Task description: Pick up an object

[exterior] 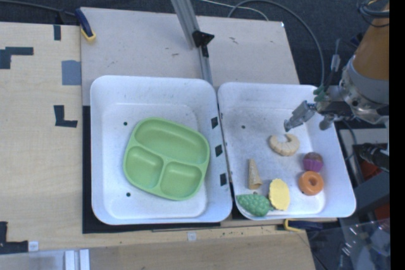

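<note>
A green leafy toy (254,203) lies nearest the camera, at the bottom edge of the right bin (253,101), low in the frame and right of centre. Just to its right, touching or almost touching it, is a yellow piece (279,194). Above the two stands a small tan cone (254,174), narrow end pointing up the frame. Toward the bin's right wall sit an orange ring-shaped toy (311,183) and, right above it and touching, a purple piece (312,162). A pale curved pastry-like toy (284,145) lies near the middle of this bin, apart from the others.

The left bin (101,136) holds one thing: a light green divided plate (166,159) with three compartments, set slightly askew in the bin's centre.

The gripper (297,120) hangs over the upper right part of the right bin, just above the pastry-like toy in the frame; its dark fingers (301,114) point down-left. Whether they are spread or closed cannot be told, and nothing is seen between them. The orange band (373,50) of the arm shows at the right edge.

No brand, label or readable writing is visible on the bins or the toys.
</note>
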`<state>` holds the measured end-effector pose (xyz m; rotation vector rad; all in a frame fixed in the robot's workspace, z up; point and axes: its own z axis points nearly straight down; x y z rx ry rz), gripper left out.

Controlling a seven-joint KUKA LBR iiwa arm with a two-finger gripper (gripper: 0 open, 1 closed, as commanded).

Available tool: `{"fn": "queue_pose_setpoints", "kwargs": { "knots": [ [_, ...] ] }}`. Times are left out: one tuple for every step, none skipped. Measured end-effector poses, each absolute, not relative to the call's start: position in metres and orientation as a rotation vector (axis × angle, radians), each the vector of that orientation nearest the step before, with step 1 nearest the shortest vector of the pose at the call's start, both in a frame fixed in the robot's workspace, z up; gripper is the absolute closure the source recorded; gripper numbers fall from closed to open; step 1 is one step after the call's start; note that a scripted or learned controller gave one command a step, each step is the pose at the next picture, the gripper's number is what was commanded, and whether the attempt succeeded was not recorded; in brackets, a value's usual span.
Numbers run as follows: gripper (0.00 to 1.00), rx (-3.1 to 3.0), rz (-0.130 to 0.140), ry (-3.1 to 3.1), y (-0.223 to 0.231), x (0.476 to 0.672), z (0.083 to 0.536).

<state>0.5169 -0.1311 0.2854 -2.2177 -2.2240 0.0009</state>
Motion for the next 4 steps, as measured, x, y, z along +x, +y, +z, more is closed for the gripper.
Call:
{"fn": "queue_pose_setpoints", "kwargs": {
  "knots": [
    [0.00, -2.217, 0.001, -2.224, -0.131, 0.517, 0.285],
    [0.00, -2.217, 0.006, -2.220, -0.128, 0.517, 0.242],
    [0.00, -2.217, 0.008, -2.218, -0.136, 0.519, 0.182],
    [0.00, -2.217, 0.008, -2.216, -0.139, 0.507, 0.128]
  ]
}}
